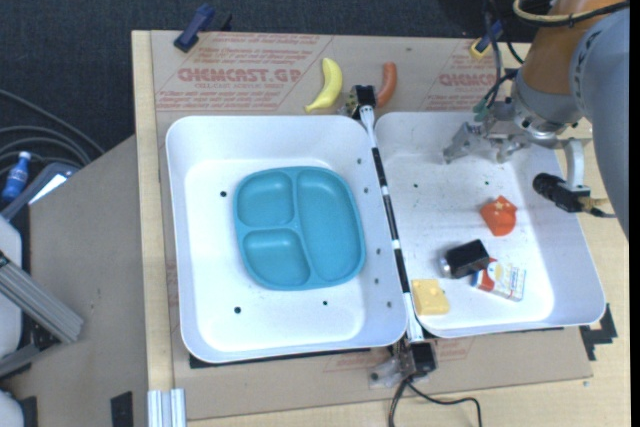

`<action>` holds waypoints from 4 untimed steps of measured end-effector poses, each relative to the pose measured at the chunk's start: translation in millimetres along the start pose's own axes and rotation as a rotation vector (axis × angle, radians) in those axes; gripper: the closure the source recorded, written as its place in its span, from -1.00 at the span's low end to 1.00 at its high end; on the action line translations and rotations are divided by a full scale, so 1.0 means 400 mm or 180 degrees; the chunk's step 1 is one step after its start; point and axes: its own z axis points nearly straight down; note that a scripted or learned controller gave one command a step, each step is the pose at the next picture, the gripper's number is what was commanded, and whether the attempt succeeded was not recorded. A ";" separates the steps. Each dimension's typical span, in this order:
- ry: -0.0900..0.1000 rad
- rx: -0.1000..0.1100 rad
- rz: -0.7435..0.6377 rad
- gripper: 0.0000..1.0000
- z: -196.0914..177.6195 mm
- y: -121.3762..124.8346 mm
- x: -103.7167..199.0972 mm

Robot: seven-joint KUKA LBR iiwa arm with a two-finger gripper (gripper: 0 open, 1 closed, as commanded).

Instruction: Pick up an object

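The right bin [560,300] holds a small orange-red object [498,215], a black object [466,258], a yellow block [430,296] and a white packet with red and blue print [505,282]. My gripper [480,147] hangs over the bin's far part, near its back wall, well behind the orange-red object. Its grey fingers [456,148] are spread, so it is open with nothing between them. The grey arm with its orange band [560,45] comes in from the upper right.
The left bin [195,155] holds a blue divided plate [300,225]. A toy banana [326,85] and an orange sausage-like toy [386,83] lie on the bench behind the bins. A black bar [383,205] runs between the bins. A blue clamp [195,27] sits at the bench's far left corner.
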 end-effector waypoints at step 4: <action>-0.0009 -0.0009 -0.0006 1.00 -0.027 0.002 -0.022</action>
